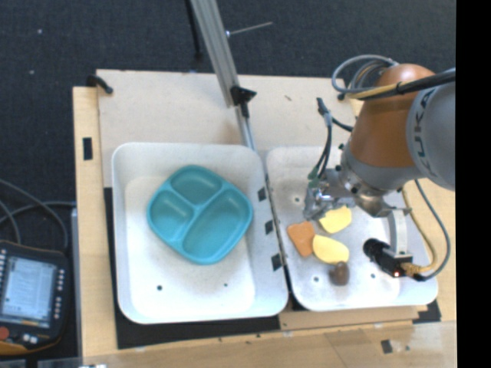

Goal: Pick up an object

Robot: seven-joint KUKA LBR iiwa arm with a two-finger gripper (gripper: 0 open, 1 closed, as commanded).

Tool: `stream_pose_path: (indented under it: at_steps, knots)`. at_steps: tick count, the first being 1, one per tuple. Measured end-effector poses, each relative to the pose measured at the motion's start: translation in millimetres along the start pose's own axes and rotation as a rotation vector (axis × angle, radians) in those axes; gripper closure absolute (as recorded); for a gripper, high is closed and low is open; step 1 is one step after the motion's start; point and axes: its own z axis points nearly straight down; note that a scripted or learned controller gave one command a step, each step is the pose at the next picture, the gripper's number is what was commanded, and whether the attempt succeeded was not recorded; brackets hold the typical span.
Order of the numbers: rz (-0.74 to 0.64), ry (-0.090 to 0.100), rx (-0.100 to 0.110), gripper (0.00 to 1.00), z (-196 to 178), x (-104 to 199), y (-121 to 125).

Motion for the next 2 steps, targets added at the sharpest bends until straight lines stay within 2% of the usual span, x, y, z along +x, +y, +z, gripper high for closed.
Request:
stream_pose_path:
  at_steps: [1, 2]
  knots:
    - [-0.004, 0.001, 0.001, 1.00, 7.8, 51.4, 7.0]
    - [-0.005, 0.002, 0.001, 1.00, 2.1, 109.5, 2.3]
